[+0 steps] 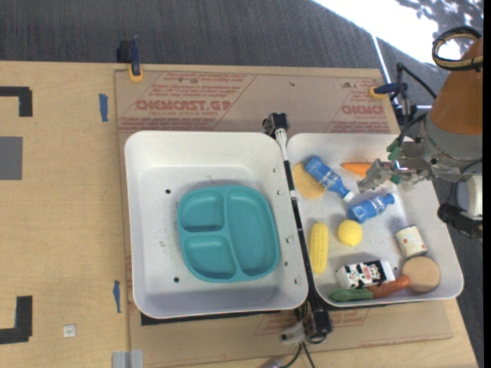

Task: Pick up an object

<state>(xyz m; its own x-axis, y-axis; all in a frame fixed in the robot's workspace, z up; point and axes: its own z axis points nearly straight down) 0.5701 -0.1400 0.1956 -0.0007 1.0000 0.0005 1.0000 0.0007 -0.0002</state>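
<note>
My gripper (381, 175) hangs over the upper right part of the right bin (453, 267), its grey wrist reaching in from the right. Just below it lies a small blue bottle (370, 207), and to its left an orange carrot piece (354, 169). A larger blue bottle (324, 176) lies further left, partly on a flat yellow disc (305, 186). Lower in the bin are a yellow lemon (350, 233), a corn cob (317, 247), a black-and-white carton (364, 274), a carrot with green top (377, 290), a brown round bun (421, 274) and a small white-and-brown cylinder (411, 241).
The left bin (146, 175) holds a teal divided plate (228, 232). A black clamp (275, 123) sits where the two bins meet at the back. Cables and arm hardware (460, 213) crowd the right bin's right rim.
</note>
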